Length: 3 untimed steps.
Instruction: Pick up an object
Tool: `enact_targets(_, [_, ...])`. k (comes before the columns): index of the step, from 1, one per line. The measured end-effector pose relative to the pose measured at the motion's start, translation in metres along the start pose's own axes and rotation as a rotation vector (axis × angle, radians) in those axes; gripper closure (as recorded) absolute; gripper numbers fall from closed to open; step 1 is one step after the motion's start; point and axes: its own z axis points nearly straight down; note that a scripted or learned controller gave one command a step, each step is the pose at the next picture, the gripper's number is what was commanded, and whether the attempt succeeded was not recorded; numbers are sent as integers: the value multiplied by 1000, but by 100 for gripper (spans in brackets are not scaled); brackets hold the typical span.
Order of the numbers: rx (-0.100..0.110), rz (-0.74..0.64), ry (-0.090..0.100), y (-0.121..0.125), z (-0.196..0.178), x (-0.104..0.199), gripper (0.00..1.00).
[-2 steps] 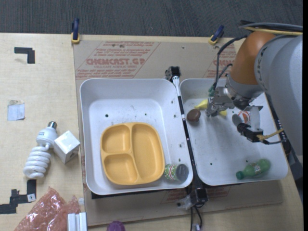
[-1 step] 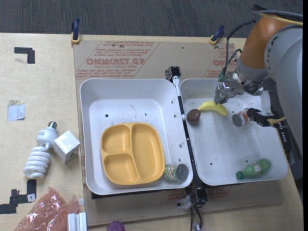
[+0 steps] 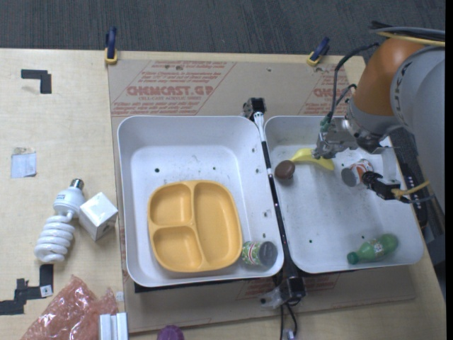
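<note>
banana (image 3: 312, 159): lay in the right bin (image 3: 396, 257), near its far edge
axis: ran roughly along that edge
gripper (image 3: 327, 146): right over its right end, so barely any reach needed
grip: honestly couldn't tell

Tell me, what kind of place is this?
Probably a robotics lab test bench: a grey robot arm reaches over two white bins holding odd items like a yellow divided plate and a banana.
</note>
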Motion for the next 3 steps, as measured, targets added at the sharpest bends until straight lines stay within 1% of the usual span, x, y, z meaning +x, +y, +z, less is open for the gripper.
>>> enact_targets(1, [31, 3, 4, -10, -43, -77, 0])
enact_targets(2, [31, 1, 3, 17, 13, -88, 0])
enact_targets(3, [32, 2, 4, 17, 13, -37, 0])
